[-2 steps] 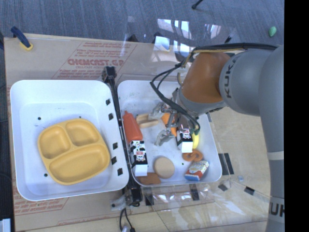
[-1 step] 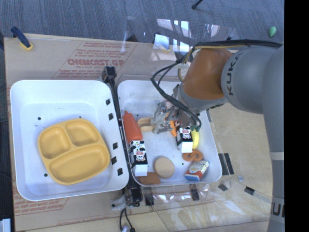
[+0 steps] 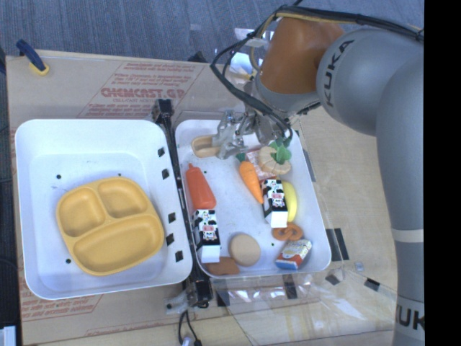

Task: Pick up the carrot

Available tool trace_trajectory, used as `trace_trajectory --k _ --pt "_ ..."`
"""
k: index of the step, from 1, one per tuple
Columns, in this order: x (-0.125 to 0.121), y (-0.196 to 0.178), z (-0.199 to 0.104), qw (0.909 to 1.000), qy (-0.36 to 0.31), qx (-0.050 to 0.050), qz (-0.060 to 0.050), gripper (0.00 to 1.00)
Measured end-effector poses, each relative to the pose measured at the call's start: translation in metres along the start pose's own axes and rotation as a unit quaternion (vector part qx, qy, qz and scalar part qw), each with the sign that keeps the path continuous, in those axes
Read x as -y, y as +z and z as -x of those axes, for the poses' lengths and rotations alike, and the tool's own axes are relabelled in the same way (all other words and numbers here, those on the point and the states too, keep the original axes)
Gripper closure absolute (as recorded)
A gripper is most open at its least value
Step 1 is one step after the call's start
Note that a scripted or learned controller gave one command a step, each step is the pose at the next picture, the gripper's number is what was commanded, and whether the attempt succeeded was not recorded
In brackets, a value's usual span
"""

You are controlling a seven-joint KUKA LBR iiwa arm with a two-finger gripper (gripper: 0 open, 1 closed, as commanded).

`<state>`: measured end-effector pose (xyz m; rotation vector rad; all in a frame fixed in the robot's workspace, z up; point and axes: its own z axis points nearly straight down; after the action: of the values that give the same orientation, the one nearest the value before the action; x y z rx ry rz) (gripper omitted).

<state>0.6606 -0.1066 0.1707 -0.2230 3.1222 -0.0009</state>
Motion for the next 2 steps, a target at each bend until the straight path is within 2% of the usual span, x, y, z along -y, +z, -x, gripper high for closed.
trace_trajectory --k 1,2 --pt "-0.105 -0.024 -0.001 1.0000 -0.009 -0.003 0.003 1.00" --pt "0.000 0.028 -0.005 0.9973 -0.073 -0.007 -0.001 1.00"
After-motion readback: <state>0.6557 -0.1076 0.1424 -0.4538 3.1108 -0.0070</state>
